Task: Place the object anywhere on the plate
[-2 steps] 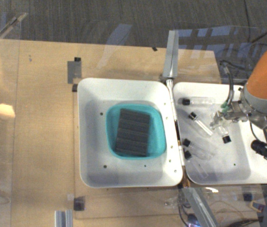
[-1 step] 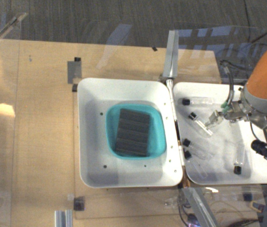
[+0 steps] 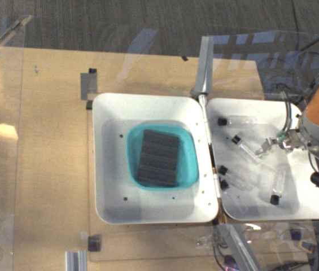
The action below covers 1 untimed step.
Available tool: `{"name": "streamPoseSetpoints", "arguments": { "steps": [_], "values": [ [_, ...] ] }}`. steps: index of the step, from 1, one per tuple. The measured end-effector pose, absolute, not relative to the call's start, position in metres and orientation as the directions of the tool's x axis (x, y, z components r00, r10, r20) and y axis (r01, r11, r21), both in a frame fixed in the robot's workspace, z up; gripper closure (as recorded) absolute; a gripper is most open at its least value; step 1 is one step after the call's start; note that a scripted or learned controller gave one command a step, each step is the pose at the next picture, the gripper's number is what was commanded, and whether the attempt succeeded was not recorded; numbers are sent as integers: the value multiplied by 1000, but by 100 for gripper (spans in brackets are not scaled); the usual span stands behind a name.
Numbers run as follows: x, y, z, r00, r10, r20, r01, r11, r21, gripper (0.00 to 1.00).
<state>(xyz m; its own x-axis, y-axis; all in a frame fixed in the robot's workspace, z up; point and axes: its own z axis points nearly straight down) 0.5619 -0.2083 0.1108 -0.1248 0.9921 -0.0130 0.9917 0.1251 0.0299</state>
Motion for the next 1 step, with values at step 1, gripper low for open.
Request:
{"name": "streamPoseSetpoints", "arguments": {
  "steps": [1],
  "values": [
    [566, -205, 337, -98, 995, -6, 995, 99, 12, 0]
  ]
}}
